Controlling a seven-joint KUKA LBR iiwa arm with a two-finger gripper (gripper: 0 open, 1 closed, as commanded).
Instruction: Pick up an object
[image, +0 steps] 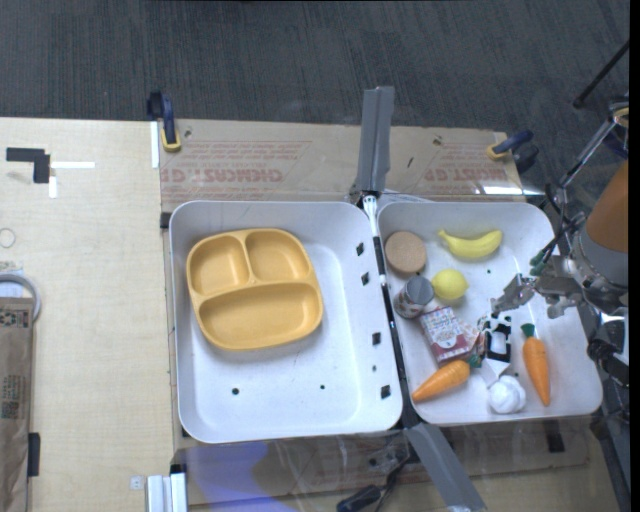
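— What's in the two bins from where you stand?

— In the camera view, the left bin (200, 400) holds a yellow divided plate (255, 288). The right bin (575, 400) is crowded: a banana (470, 242) at the back, a lemon (450, 285) below it, a round tan disc (406, 252) by the divider, a small grey can (417, 293), and a red packet (447, 334). Two carrots lie near the front, one (441, 380) slanted beside the packet, the other (537, 369) upright toward the right wall, with a white garlic bulb (507, 396) between them.

— And the pincer?

— The pincer (515, 292) hangs over the right bin, between lemon and right carrot. Open or closed, I cannot tell.
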